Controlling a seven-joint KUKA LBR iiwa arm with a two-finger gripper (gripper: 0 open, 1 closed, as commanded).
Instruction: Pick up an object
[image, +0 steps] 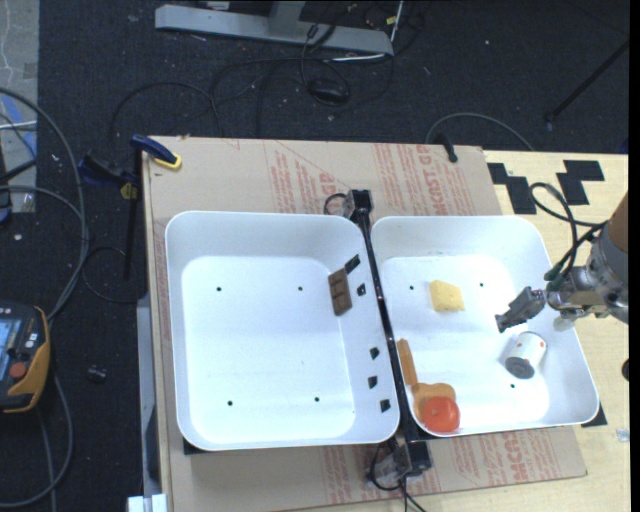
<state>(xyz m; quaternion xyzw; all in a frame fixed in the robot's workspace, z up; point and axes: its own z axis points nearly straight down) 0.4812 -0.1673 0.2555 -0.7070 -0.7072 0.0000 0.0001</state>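
From above I see a brown cardboard-covered bench (300, 160) carrying two shallow white bins side by side. The left bin (200, 240) has a small brown rectangular block (340, 294) lying near its right wall. The right bin (520, 240) has four things in it. A wooden-handled utensil with an orange-red round head (437, 411) lies along the bin's near left corner, against the divider. A white cylinder with a dark end (523, 355) lies on its side toward the right wall. A yellow sponge-like chunk (447, 296) sits in the far middle of the bin. My arm comes in from the right, and the gripper (520, 308) hangs over the right bin, just above the white cylinder and apart from the yellow chunk. I cannot tell how the gripper is set; nothing appears held.
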